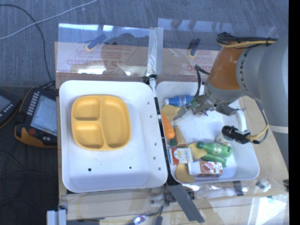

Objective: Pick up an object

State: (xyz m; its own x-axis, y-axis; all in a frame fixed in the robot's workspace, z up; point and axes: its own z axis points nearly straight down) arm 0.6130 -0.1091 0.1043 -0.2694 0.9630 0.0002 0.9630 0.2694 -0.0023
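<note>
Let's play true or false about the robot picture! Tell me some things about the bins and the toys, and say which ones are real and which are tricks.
1. The yellow plate lies in the left bin. True.
2. The green bottle is on the yellow plate. False: it lies in the right bin, near the front.
3. The gripper is over the right bin. True.
4. The carrot lies beside the wall between the two bins. True.
5. The blue and white bottle lies at the front of the right bin. False: it is at the back, next to the gripper.
</note>
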